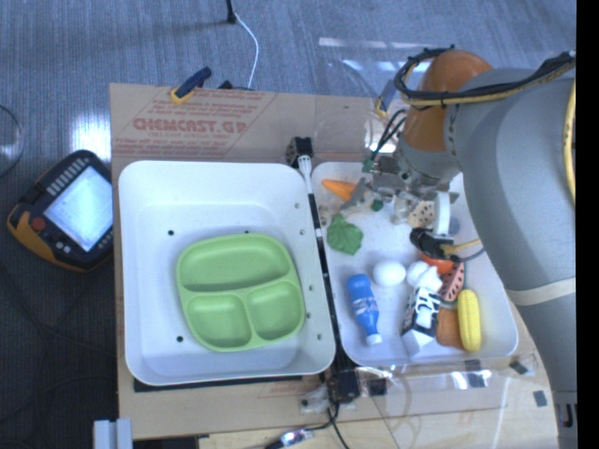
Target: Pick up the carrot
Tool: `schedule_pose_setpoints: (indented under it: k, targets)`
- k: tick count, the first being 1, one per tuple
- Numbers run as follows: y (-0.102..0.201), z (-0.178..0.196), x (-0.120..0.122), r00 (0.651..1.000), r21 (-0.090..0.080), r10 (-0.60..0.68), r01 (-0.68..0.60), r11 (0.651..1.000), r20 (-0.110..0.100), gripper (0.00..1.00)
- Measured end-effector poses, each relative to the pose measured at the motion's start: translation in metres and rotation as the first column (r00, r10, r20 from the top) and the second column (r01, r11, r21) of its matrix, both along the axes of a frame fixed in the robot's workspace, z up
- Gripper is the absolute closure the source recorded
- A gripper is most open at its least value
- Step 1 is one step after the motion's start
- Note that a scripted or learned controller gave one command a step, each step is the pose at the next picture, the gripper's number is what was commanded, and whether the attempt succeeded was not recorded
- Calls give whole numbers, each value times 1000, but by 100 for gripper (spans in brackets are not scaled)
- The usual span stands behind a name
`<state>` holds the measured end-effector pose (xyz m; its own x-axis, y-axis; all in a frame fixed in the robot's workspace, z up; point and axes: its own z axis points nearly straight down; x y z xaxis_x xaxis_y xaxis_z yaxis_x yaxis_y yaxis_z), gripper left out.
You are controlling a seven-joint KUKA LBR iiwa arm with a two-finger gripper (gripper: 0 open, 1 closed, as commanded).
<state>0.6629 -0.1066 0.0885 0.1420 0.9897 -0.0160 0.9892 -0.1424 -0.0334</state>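
2 shallow white bins sit side by side on the bench: the left bin [140, 251] occupies the centre-left of the frame and the right bin [496, 344] the centre-right. 1 green divided plate [241, 290] with 3 compartments lies flat in the left bin. The carrot [338, 189] lies in the upper left corner of the right bin, close to the wall between the bins. The gripper [374, 195] hangs over the upper part of the right bin, just to the right of the carrot; whether it touches the carrot cannot be determined, and the jaw setting cannot be told from this angle. A green leafy piece [344, 238] lies just below the carrot. Further down the right bin are a blue bottle [364, 308], a white egg [389, 273] and a yellow corn cob [468, 319] at the lower right. A handheld control pendant [64, 210] rests at the left edge of the frame.
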Motion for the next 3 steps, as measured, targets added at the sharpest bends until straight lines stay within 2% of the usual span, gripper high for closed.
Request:
schedule_pose_setpoints:
  k: [1,2,3]
  targets:
    - [-1,0,-1,975,14,-222,222,975,-25,0]
    - [10,-1,-4,922,-6,-386,386,922,-31,0]
    - [-10,0,-3,799,-1,-598,599,801,-60,0]
